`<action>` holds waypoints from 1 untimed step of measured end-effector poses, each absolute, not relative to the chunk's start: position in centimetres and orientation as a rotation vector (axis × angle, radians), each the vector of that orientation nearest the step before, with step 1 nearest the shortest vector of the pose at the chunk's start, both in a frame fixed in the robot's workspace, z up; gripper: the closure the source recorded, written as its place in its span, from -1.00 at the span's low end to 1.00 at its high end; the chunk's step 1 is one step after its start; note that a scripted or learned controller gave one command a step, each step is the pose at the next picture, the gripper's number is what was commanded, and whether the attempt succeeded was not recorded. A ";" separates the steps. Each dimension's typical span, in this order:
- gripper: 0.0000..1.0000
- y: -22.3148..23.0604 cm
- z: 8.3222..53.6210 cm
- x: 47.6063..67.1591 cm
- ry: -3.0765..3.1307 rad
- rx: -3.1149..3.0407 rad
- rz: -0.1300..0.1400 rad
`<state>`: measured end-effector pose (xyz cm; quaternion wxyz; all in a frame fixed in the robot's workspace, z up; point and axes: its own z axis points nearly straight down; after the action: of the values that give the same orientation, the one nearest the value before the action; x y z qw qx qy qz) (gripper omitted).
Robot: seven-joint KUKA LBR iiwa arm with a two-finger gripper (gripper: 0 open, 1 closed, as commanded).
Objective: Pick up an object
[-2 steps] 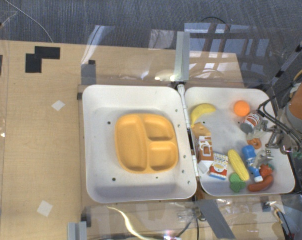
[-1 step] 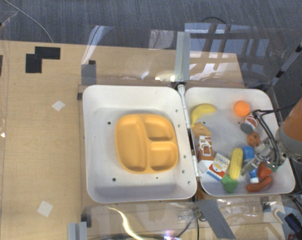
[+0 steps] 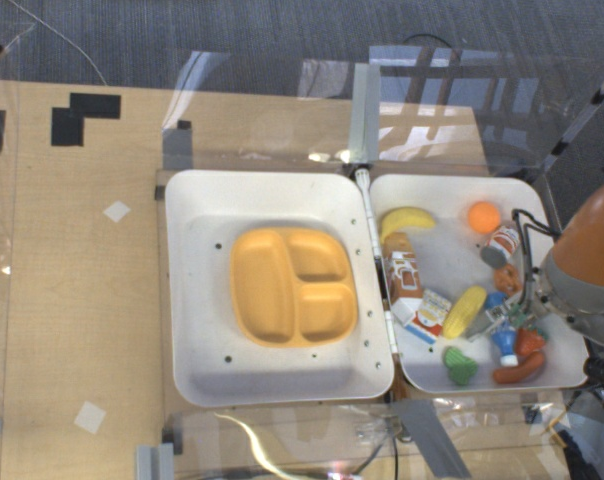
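Observation:
The right bin (image 3: 434, 380) holds several toy foods: a banana (image 3: 407, 220), an orange ball (image 3: 485, 216), a small can (image 3: 502, 244), a brown bottle (image 3: 404, 273), a corn cob (image 3: 465, 310), a green piece (image 3: 460, 366), a blue bottle (image 3: 505, 344), a red fruit (image 3: 531, 340) and a sausage (image 3: 519, 370). My arm, with its orange band (image 3: 594, 240), reaches in from the right. My gripper (image 3: 506, 313) hangs low over the bin's right side, between the corn cob and the red fruit, just above the blue bottle.
The left bin (image 3: 197, 298) holds a yellow divided tray (image 3: 292, 285). A white and red card (image 3: 422, 315) lies by the corn cob. A metal divider (image 3: 377, 268) separates the bins. Clear panels stand behind the bins.

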<state>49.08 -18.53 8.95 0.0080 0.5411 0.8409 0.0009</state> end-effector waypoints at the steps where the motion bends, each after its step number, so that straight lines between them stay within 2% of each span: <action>1: 1.00 -18.5 10.3 49.5 2.625 1.673 0.007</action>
<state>49.50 -18.52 10.29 0.0143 0.5372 0.8433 0.0022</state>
